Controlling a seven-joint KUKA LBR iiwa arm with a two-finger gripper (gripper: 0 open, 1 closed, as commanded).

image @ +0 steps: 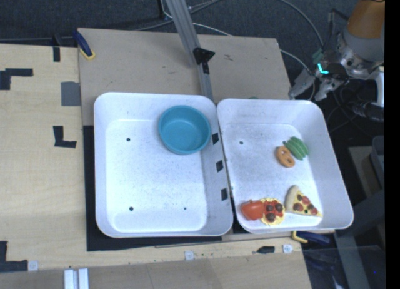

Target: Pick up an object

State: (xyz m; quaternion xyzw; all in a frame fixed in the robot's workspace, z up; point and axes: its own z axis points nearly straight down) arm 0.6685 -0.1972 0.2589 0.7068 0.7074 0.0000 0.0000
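Observation:
My gripper point(310, 89) hangs at the upper right, just beyond the back right corner of the right bin point(331, 156). Its two fingers are spread apart with nothing between them. In the right bin lie a small orange and green toy point(291, 151), a pizza slice toy point(302, 202) and a red and yellow toy point(264, 210) near the front edge. A blue bowl point(184, 129) sits at the back of the left bin point(119, 175).
A grey pole point(187, 25) slants from the top down to the seam between the bins. Cables point(262, 0) loop across the dark floor behind the bench. A blue and yellow clamp point(84, 45) sits at the board's back left corner.

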